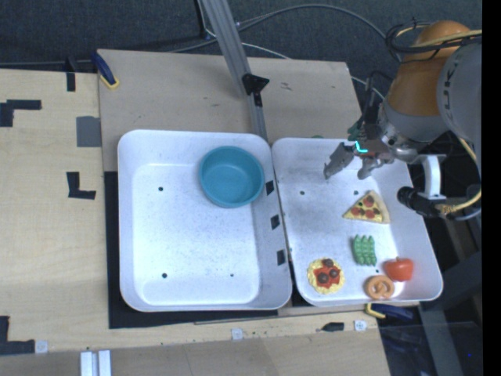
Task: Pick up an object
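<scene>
I see the pizza slice (366,208) lying flat in the right bin (309,210), with a green toy (363,249), a round pizza (326,275), a tomato (399,269) and a donut (380,287) nearer the front. My claw (350,166) hangs just behind the slice, fingers spread, pinching nothing. A blue bowl (231,176) sits in the left bin (156,241).
</scene>
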You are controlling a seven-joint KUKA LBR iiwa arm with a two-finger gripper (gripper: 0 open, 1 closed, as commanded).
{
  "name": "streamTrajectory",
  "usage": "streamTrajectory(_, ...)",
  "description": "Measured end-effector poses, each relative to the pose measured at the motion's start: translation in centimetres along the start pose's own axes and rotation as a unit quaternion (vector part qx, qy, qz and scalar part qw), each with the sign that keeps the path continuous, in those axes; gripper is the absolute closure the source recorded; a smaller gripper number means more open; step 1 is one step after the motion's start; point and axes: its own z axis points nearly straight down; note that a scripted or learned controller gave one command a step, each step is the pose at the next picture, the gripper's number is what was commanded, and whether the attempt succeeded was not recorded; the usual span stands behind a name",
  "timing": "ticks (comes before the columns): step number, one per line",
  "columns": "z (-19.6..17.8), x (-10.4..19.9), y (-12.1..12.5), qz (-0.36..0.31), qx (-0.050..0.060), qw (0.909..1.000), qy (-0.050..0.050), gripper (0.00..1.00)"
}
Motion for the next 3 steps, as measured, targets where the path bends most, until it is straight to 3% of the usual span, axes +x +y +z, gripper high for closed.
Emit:
streamTrajectory(1, 0.0, 0.0, 0.0, 0.000, 0.000, 1.0000, 0.000, 0.00)
streamTrajectory(3, 9.9, 1.0, 0.7, 0.000, 0.003, 1.0000, 0.000, 0.00)
